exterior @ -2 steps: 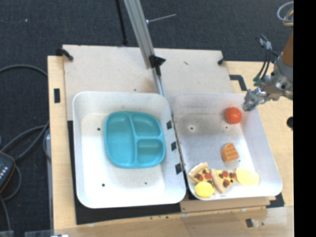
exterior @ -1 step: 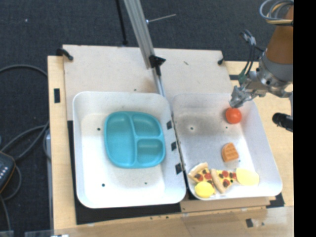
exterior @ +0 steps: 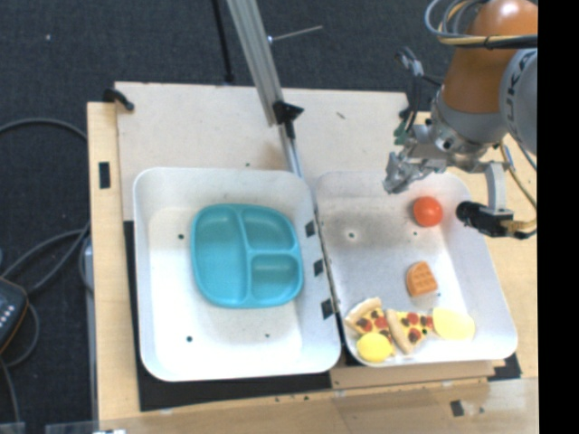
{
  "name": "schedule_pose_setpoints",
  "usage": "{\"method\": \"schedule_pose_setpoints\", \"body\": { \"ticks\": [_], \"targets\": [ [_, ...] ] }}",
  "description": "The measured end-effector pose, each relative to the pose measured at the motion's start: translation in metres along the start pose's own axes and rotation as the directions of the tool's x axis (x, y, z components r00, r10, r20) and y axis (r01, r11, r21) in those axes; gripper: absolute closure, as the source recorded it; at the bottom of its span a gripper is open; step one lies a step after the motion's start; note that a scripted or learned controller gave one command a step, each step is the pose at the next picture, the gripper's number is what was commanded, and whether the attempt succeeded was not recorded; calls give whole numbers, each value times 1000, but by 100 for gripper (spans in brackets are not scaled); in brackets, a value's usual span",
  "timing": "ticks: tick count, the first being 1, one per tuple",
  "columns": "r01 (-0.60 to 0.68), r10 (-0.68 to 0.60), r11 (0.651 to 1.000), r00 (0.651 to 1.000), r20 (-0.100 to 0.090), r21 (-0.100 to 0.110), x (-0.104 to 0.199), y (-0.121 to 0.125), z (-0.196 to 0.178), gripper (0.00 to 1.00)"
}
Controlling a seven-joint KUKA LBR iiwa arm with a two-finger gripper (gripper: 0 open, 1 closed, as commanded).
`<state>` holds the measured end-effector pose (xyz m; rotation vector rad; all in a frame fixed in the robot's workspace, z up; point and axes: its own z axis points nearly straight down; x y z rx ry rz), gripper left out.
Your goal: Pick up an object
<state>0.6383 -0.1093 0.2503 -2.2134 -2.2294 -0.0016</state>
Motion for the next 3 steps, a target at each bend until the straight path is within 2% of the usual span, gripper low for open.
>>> {"method": "schedule_pose_setpoints", "body": {
  "ticks": [1, 2, 3],
  "targets": [
    [0, 0, 1000, 1000, 0, -2, 49, 19, -3, 100],
    [-1, 1, 1000, 1000, 0, 2, 100, 23, 10, 100],
    [0, 0, 1000, 1000, 0, -2, 149, 39, 2, 100]
  ]
}}
